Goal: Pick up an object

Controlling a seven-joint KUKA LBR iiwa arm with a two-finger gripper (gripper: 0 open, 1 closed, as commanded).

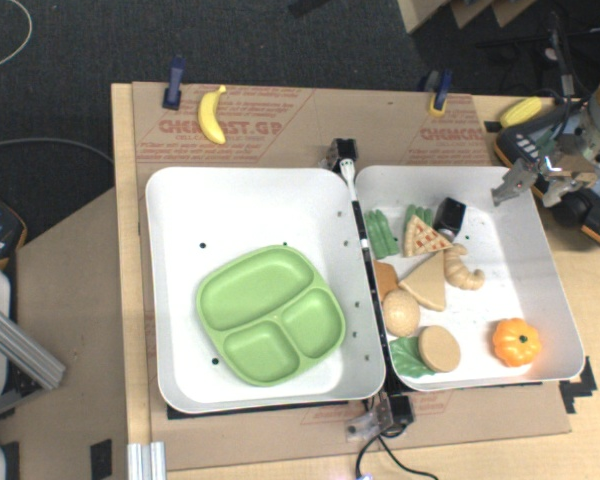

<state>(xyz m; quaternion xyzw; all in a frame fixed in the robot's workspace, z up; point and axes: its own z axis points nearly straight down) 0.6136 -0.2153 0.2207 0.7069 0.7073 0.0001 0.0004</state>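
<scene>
The right bin [540,248] holds several toy foods. Among them are green beans [381,232], a waffle wedge [423,237], a small black piece [448,216], a tan wedge [427,286] and a curved tan pastry [467,276]. Nearer the front lie a round bun [401,313], a flat round biscuit [440,348] on a green leaf [406,358], and an orange pumpkin [516,341]. My gripper [521,180] hangs over the bin's far right corner, well apart from the foods, with nothing seen in it.
The left bin [180,218] holds a green divided plate [269,313]. A yellow banana [212,115] lies on the cardboard behind it. Blue clamps [173,86] [439,90] grip the board's far edge. A black clip [344,154] sits where the bins meet.
</scene>
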